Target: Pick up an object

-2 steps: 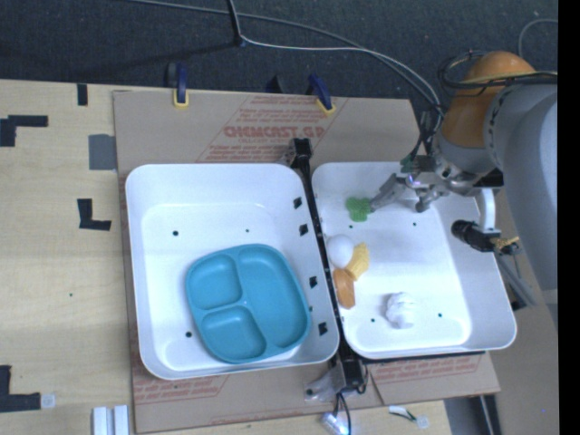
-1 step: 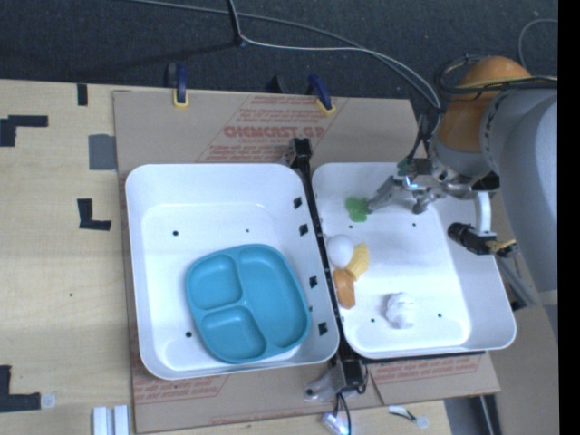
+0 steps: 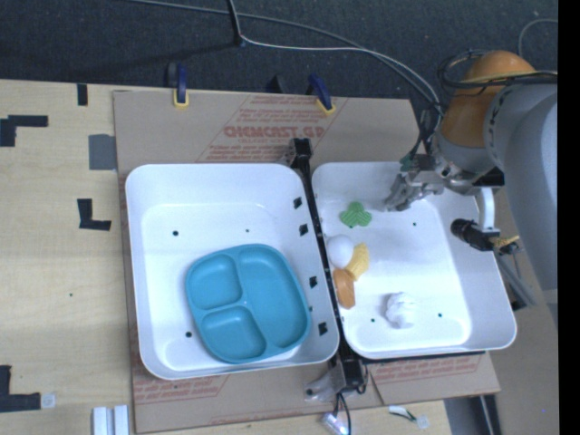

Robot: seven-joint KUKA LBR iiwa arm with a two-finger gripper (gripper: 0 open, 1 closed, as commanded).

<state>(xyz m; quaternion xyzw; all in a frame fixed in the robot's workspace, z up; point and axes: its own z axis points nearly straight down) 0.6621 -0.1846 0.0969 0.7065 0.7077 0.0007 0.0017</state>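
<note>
We see gripper low in right bin, just right of green toy; finger state we cannot tell. Nothing lifted yet. Egg, yellow piece, orange piece, white lump below green toy; grasp and lift remain

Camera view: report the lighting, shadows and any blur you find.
Camera view: even, soft light; the white bins look bright, near washed out; the blue divided plate casts only a faint shadow; the gripper and the small white object look slightly soft; a pale blurred streak crosses the top edge.
</note>
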